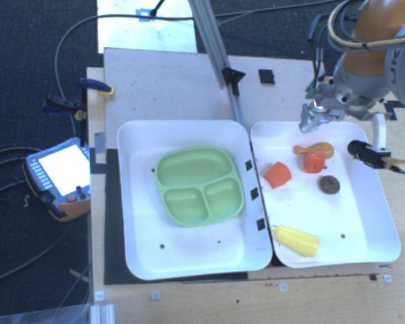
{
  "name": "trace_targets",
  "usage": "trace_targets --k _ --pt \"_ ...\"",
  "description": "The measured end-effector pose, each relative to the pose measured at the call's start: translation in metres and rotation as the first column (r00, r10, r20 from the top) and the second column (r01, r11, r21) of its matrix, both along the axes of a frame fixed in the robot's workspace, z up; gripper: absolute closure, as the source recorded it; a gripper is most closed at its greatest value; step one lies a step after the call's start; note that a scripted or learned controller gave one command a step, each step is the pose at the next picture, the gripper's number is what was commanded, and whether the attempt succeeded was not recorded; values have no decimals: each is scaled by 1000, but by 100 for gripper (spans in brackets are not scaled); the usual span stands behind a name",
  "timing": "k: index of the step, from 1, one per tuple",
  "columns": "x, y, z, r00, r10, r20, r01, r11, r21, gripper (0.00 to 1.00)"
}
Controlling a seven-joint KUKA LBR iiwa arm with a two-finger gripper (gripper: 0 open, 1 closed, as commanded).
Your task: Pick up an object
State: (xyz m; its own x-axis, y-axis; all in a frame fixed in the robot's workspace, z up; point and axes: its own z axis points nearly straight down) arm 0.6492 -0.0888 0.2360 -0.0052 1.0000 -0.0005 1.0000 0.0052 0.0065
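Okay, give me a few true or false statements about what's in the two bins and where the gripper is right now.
1. The green tray lies in the left bin. True.
2. The yellow object sits in the left bin. False: it lies in the right bin, near its front.
3. The gripper is above the right bin's far edge. True.
4. The orange block rests on the green tray. False: it sits on the right bin's floor.
5. The brown disc is in the right bin. True.

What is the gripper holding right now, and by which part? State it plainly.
Nothing. The grey two-finger gripper hovers above the right white bin's far edge, with nothing between its fingers; the orange toy drumstick lies below it, untouched.
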Motion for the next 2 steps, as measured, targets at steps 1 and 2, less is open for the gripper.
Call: trace_targets --k 1,2 --pt "-9 59 2 1000 5 -5 -5 1000 2 100" --pt "-35 110 7 1000 5 -6 -5 1000 3 100"
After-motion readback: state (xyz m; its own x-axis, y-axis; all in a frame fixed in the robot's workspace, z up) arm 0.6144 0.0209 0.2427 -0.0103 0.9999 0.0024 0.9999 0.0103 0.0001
